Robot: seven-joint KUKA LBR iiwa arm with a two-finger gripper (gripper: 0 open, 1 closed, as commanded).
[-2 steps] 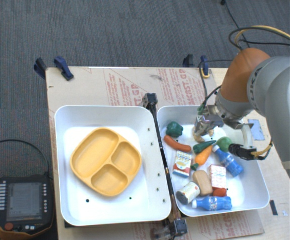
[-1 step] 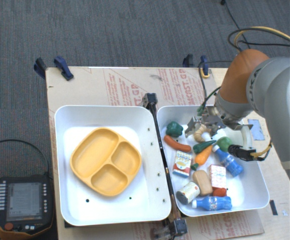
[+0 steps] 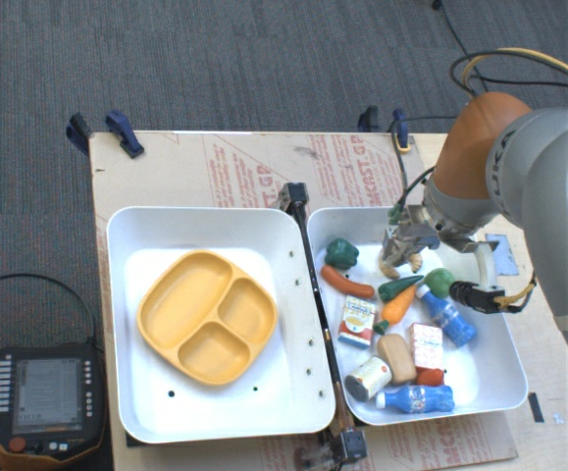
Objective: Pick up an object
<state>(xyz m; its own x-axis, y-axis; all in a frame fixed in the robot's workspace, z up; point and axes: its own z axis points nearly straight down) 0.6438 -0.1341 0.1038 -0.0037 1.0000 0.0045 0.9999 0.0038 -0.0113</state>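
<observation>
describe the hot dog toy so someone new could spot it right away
Look in the right bin, the one crowded with toy food. Along its left side, just below the dark green pepper, lies the hot dog. It is the only long, thin, reddish-orange piece, slanting down to the right.

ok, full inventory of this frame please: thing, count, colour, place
bins: 2, white, side by side on the bench
plate: 1, yellow, three compartments, in the left bin
pepper: 1, dark green, right bin, far left corner
sausage: 1, orange-red, right bin, below the pepper
carrot: 1, orange with green top, right bin, middle
bottles: 2, blue, right bin, near edge and right side
cartons: 2, white and red, right bin
clamps: several, blue, bench's far edge
pendant: 1, grey, floor lower left
arm: 1, grey and orange, over the right bin
gripper: 1, above the right bin's toys
</observation>
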